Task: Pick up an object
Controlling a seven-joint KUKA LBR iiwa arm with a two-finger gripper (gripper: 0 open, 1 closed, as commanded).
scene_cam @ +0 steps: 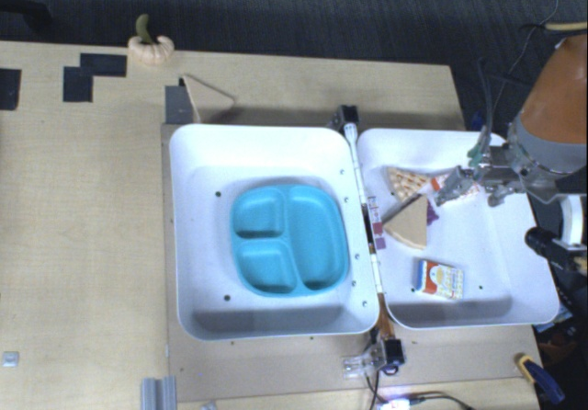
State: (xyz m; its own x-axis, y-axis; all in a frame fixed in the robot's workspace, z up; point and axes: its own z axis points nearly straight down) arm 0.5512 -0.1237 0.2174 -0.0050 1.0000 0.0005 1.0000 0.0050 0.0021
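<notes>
The tool (452,186) hangs in the right bin (514,302); whether it grips anything, I cannot tell. Just beside it lie two pizza slices (409,182), below it one small carton (437,279). One blue tray (289,238) fills the left bin (197,215).

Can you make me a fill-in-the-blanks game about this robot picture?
The blue tray lies in the ____ bin.
The small box lies in the ____ bin.
The little pumpkin sits on the ____, outside both bins.
The gripper hangs over the ____ bin.

Missing words: left, right, bench, right.
</notes>
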